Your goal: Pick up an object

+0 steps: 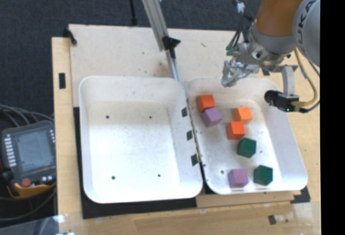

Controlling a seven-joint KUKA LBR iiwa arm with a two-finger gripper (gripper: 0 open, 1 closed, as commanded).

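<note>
The right bin [283, 137] holds several small blocks. An orange block [205, 102] touches a purple one [212, 116] near the bin's left wall. Two more orange blocks [242, 114] [235, 130] lie mid-bin, with a dark green block [247, 147] just below them. Another purple block [237, 177] and a green block [263, 174] rest at the front. My gripper [233, 75] hangs above the bin's back edge, up and right of the first orange block, with nothing seen between its fingers.
The left bin [135, 137] stands beside the right one. A slanted metal pole [156, 18] rises from the bench behind the bins. A black camera part [280, 99] on a cable hangs at the arm's right. A teach pendant [29, 153] lies off the bench at left.
</note>
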